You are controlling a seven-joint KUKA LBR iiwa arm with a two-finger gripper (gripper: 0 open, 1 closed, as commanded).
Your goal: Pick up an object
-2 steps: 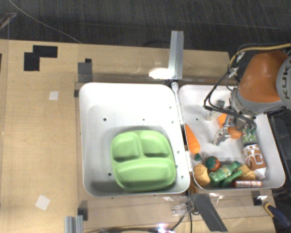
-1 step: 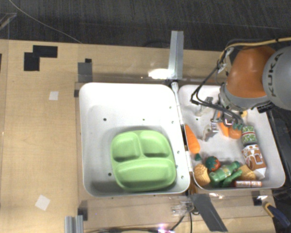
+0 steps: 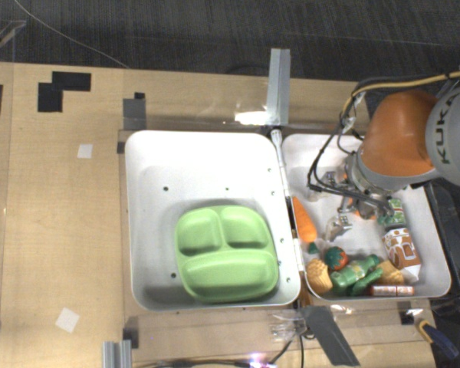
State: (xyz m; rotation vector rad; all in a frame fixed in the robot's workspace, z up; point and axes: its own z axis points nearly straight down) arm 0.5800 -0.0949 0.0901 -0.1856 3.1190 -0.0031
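Progress is judged to be at an early stage: the end effector (image 3: 342, 226) is lowered into the right bin (image 3: 438, 263), nothing is seen gripped, its opening cannot be told, and the toy foods (image 3: 351, 271), near it, remain to be lifted.
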